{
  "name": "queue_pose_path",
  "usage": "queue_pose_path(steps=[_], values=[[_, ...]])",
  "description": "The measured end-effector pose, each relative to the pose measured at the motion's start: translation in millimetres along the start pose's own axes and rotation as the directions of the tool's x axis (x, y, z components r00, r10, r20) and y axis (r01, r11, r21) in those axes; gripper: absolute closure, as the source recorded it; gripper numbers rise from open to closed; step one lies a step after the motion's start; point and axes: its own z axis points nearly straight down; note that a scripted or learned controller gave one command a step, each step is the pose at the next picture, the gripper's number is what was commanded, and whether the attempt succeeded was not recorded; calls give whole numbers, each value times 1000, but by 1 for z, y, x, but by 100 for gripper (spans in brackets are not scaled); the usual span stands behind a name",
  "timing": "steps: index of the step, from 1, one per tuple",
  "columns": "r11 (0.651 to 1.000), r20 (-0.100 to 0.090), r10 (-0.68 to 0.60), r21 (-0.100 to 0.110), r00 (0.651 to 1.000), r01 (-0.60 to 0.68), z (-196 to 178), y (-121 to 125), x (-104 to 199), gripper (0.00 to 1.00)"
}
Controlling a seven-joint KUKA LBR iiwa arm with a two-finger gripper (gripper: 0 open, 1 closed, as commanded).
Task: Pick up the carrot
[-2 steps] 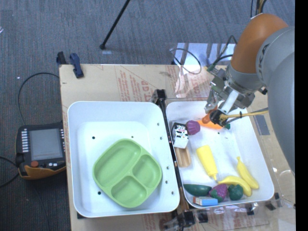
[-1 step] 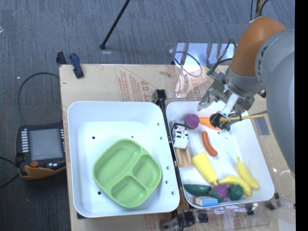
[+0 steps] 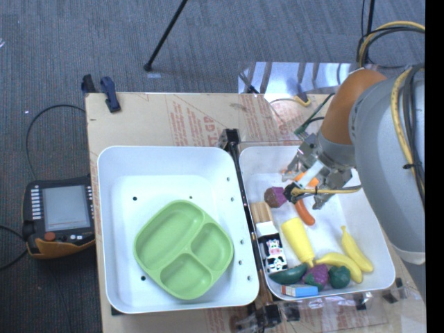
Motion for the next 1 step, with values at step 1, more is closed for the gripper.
queue_pose_path(steps=[1], values=[[997, 5, 83, 4, 997, -83, 22, -19, -25, 0]])
